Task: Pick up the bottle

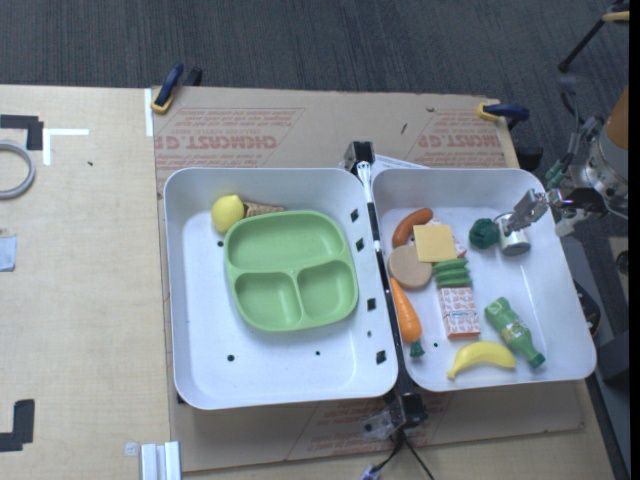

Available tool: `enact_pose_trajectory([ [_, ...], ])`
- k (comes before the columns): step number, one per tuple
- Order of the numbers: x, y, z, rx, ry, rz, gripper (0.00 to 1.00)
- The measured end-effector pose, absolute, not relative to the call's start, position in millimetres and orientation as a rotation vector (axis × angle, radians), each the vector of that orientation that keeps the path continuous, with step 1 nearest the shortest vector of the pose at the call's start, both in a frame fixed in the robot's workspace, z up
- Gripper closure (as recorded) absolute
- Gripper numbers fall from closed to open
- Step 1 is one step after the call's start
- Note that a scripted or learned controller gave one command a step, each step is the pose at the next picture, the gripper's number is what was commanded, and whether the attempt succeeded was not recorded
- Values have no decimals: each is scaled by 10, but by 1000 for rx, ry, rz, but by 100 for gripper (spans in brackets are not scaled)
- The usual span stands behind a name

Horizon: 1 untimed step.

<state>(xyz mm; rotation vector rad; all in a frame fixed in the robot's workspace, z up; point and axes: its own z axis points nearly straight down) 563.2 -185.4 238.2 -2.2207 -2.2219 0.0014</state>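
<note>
Cardboard (300, 133) print unreadable; green bottle (513, 331) label illegible.

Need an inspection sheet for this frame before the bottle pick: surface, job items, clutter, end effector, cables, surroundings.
Surface: cardboard sheet on bench, two white bins, left bin, right bin.
Job's things: green bottle lying flat in right bin, near banana.
Clutter: carrot, red carton, sausage, cheese slice, broccoli; green divided plate and lemon in left bin.
End effector: over right bin's far right area, apart from bottle.
Cables: dark leads at front edge.
Surroundings: dark carpet.
</note>
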Motion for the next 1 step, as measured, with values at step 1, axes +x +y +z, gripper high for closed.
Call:
enact_pose_trajectory([
  [1, 5636, -1857, 2476, -2219, -2225, 2, 100],
])
